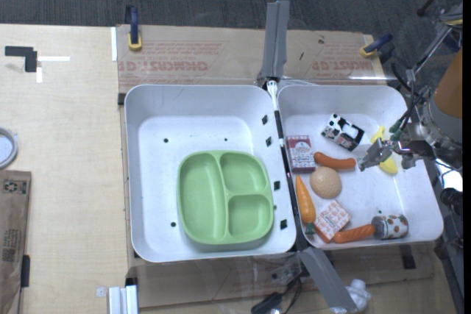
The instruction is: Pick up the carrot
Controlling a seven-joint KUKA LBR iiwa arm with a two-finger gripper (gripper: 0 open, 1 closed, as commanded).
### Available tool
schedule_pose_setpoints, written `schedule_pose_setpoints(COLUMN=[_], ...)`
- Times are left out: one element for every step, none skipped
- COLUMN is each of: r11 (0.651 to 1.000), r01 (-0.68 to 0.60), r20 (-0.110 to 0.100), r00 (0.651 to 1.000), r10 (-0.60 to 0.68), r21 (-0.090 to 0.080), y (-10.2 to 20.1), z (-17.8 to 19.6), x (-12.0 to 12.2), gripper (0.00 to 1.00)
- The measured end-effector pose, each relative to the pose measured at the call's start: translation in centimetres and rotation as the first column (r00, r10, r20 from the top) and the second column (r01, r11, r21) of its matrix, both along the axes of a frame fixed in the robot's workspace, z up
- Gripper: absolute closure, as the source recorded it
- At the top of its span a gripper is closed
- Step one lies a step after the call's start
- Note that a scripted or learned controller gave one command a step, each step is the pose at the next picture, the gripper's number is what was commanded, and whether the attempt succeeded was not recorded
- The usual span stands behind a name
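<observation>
The carrot (304,201) is an orange tapered piece lying lengthwise against the left wall of the right bin (416,191), beside a tan round bun (326,182). My gripper (377,156) hovers over the right half of that bin, well to the right of the carrot and apart from it. Its fingers look open with nothing between them. A yellow piece (388,165) lies just under the gripper.
Also in the right bin are a red sausage (335,160), a small red box (299,154), a black-and-white toy (343,131), a waffle-like block (332,218), an orange-red long piece (354,234) and a small can (391,226). The left bin (147,158) holds a green divided plate (224,196).
</observation>
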State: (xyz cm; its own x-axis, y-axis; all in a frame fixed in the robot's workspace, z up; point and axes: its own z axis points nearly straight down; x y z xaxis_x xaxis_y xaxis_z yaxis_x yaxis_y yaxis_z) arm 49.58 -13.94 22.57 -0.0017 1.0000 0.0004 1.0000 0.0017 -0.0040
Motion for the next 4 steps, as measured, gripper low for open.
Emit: schedule_pose_setpoints(r11=[0.998,0.991,0.992,0.998], r01=[0.059,-0.131,-0.127,0.070], r20=[0.001,0.001,0.000,0.002], r00=[0.998,0.991,0.992,0.998], r10=[-0.059,0.131,0.127,-0.070], r21=[-0.001,0.001,0.001,-0.002], y=[2.4,4.4,4.3,10.6], z=[-0.6,-11.3,-10.4,-3.5], x=[5.1,-1.1,-1.1,-1.8], gripper=[0.00,0.00,1.00,1.00])
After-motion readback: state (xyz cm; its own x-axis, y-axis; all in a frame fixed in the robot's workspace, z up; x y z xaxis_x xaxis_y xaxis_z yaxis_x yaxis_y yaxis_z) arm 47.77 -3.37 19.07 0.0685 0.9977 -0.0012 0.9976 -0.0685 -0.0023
